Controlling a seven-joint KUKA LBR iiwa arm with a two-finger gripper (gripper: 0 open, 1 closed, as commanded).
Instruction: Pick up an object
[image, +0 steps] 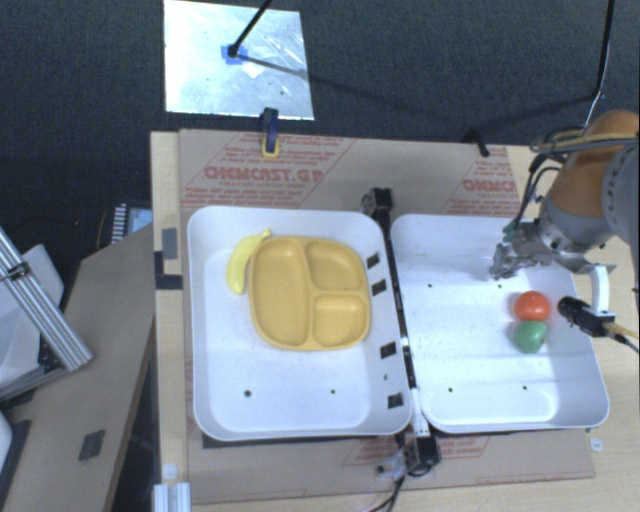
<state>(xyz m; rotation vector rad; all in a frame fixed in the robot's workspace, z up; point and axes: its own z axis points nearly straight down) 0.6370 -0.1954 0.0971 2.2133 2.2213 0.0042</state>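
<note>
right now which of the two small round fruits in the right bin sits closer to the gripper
The small round orange-red fruit; the small round green fruit lies just beyond it from the gripper.

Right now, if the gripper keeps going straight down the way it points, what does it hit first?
Probably bare floor of the right bin. The gripper points down near the bin's far right side; the orange-red ball and green ball sit nearer the camera, off that line. Depth is unclear.

Left bin (215, 400): yellow divided tray (305, 292) in the upper middle, banana (243, 262) touching the tray's upper-left edge. Right bin (470, 400): orange-red ball (531, 305) and green ball (530, 337) touching, near the right edge. Gripper (507, 262) low over the right bin's upper-right part, just up-left of the orange-red ball, nothing visible between its fingers.
</note>
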